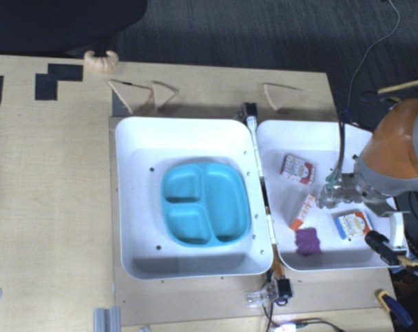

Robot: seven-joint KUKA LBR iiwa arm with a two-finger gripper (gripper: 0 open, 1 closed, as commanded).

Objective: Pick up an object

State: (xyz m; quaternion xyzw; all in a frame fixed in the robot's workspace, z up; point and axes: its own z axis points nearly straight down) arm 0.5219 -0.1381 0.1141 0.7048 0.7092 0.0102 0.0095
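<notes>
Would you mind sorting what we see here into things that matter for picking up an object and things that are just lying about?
For the job:
- pincer, low over the right bin
- red-and-white packet
- orange-and-white stick packet
- purple block
- blue-and-orange packet

Lying about:
- blue divided tray in the left bin
- black marks on the bench

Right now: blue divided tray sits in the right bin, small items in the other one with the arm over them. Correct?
Not quite. The blue divided tray sits in the left bin, as the camera view shows. The small items, such as the purple object, lie in the right bin, with the arm over them.
</notes>
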